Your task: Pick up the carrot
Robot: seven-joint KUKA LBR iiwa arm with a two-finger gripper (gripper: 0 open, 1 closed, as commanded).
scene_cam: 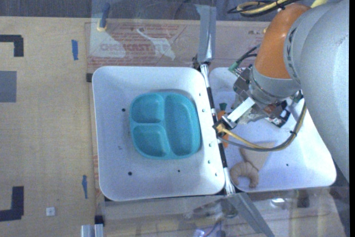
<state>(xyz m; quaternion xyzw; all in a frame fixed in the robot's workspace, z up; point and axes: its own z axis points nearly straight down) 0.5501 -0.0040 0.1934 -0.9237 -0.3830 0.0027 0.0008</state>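
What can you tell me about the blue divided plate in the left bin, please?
The blue divided plate is a teal, rounded-square dish that looks like plastic, moulded into three compartments: two smaller ones on the left side, one above the other, and a long one down the right. It lies flat and right side up near the middle of the left bin, resting on the bin's white floor. All three compartments look bare. It is apart from the bin's walls.
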